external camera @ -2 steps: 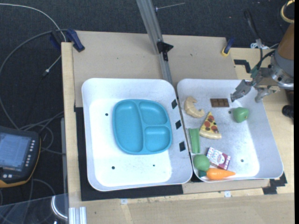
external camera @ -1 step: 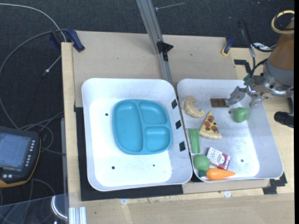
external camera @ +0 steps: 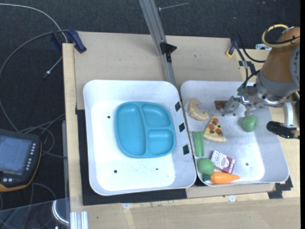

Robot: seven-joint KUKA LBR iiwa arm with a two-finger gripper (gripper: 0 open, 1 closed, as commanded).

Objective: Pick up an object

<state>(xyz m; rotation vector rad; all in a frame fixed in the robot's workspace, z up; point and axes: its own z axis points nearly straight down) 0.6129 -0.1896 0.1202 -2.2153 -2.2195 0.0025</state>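
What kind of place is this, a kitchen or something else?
Probably a robotics lab bench, not a kitchen: two white bins sit on a wooden bench, toy food such as a pizza slice lies in the right bin, and a handheld control pendant rests nearby among cables.

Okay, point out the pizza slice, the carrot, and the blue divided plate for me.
pizza slice [external camera: 214, 129]: camera view, right bin, on its topped face.
carrot [external camera: 224, 178]: camera view, right bin's near edge, mid-body.
blue divided plate [external camera: 129, 137]: camera view, left bin, on its large compartment.

We've got a small round green ball [external camera: 248, 123] sitting loose in the right bin [external camera: 267, 173], upper right corner area.
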